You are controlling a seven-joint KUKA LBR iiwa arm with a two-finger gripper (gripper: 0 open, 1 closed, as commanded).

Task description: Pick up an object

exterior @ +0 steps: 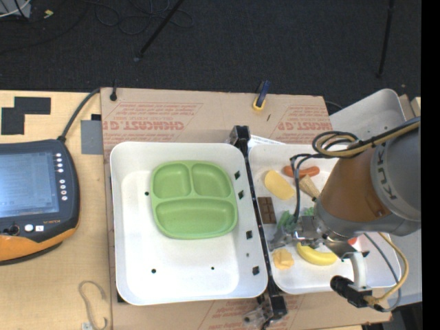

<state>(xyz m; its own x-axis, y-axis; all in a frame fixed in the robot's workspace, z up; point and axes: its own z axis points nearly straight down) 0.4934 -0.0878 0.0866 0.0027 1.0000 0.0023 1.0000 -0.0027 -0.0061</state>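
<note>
My gripper [287, 234] hangs low over the near-left part of the right bin [265, 160], below the orange-banded wrist [350, 194]. Several toy foods lie around it. A pale yellow piece [278, 184] and an orange-red piece [303, 172] are toward the back. A dark green piece [285, 218] sits right beside the gripper. A small yellow chunk [282, 258] and a yellow banana [316, 256] lie just in front of it. The arm hides much of the bin's right half.
The left bin [130, 253] holds a green divided plate [194, 199]. A black divider [251, 212] runs between the bins. A teach pendant [34, 191] lies at the far left on the bench. A yellow-blue clamp [261, 96] sits at the back edge.
</note>
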